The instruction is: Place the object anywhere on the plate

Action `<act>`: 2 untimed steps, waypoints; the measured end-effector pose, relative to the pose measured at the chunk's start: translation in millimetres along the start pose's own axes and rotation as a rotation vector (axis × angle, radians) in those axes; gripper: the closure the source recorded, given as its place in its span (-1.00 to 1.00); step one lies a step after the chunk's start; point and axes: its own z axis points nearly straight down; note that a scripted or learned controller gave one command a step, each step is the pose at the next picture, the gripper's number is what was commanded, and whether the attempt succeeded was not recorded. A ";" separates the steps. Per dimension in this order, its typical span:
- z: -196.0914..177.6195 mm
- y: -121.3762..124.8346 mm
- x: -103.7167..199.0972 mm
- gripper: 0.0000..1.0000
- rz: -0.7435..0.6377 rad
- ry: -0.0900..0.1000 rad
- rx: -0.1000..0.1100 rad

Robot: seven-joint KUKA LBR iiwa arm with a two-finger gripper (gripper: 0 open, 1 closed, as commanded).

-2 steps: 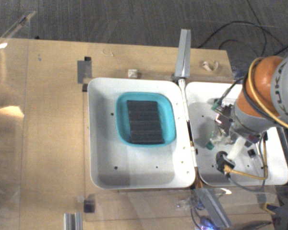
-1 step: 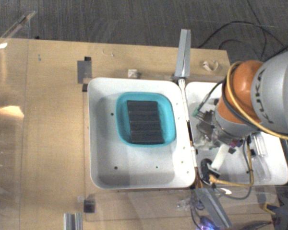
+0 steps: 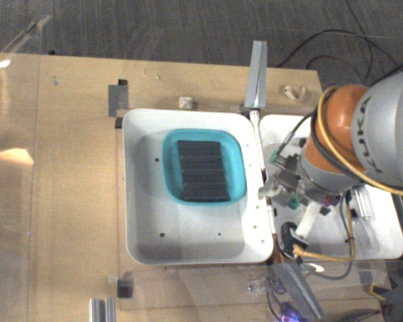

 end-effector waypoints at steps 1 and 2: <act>-10.3 1.5 1.3 1.00 -0.002 0.002 -0.002; -10.3 1.6 1.3 -1.00 -0.002 0.002 -0.002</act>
